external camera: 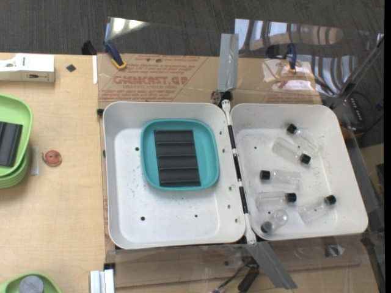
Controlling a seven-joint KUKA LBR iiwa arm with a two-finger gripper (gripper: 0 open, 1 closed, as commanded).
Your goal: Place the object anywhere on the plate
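two white bins point(122, 182), one teal plate point(180, 154), six clear black-capped vials point(281, 197)

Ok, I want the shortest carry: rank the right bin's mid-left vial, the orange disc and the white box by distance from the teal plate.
1. Vial: right bin, just past the divider.
2. Orange disc: on the bench, left of the plate.
3. White box: top-left corner.

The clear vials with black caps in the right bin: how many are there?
6 vials: upper right, below it, middle, lower middle, lower right, front edge, whose cap is unclear. Transparent, so another may escape notice.
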